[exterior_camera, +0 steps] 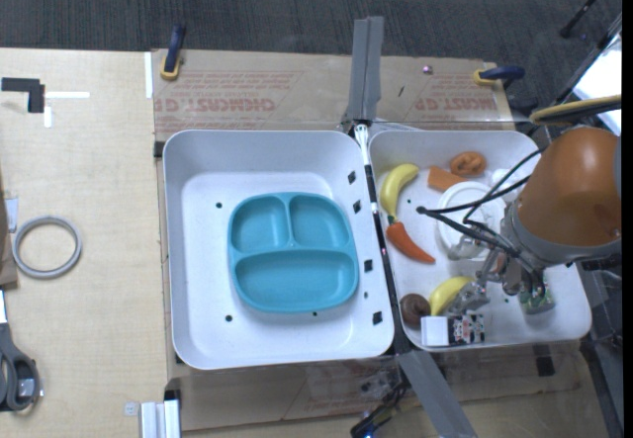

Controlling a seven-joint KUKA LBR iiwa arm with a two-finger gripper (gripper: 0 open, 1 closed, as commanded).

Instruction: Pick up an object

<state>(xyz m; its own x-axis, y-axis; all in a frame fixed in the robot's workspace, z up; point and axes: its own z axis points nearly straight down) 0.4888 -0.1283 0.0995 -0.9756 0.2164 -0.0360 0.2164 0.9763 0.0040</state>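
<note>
I have the arm reaching in over the right shallow white plastic bin (554, 154), and the hand (485, 293) sits low at that bin's near end — I cannot tell its state, because cables and the orange wrist band (579, 187) mask it. Just beside the hand lies a small yellow banana-shaped toy (447, 293), which I judge the likeliest pick since it is closest. Beyond it are a brown rounded piece (413, 306) and a white printed box (450, 329) against the near wall. Farther from the hand lie an orange carrot-shaped toy (409, 241) and a larger yellow banana (396, 186). Well away, across the divider, the left white bin (188, 228) holds a teal three-compartment plate (294, 252) — presumably the drop side.
</note>
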